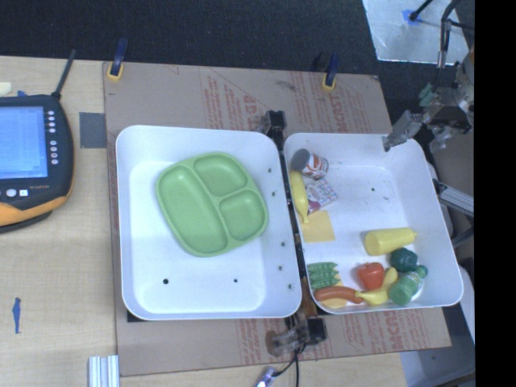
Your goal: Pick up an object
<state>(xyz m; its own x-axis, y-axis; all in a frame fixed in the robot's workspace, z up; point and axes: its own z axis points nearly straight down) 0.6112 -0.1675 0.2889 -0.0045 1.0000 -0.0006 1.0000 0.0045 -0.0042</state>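
At the near edge of the right bin (427, 216), toys crowd the front corner: a green pea pod (322, 274), a hot dog (339, 296), a red pepper (371, 275), a banana-like yellow piece (379, 295), a green bottle (407, 287) and a dark green broccoli (403, 259). Just behind them lies a yellow cylinder (389, 239) on its side. Along the bin's left wall sits a flat yellow cheese slice (318, 226), touching a yellow corn cob (299, 196) and a crumpled clear wrapper (322, 190). Farther back in that corner is a small red-and-white ball (316, 166).

The left bin (145, 280) holds a green divided plate (212, 203), lying flat near its middle. Both bins rest on brown cardboard on the counter (56, 297), where a tablet (28, 147) lies at the far left.

Farthest back, the arm enters from the right, and the gripper (397, 139) hangs at the right bin's far right corner, over its rim, pointing down and to the left. Whether it is spread or closed cannot be told. Nothing is seen between its tips. Every toy lies well apart from it; the ball and wrapper are across the bin to its left, the cylinder nearer the camera.
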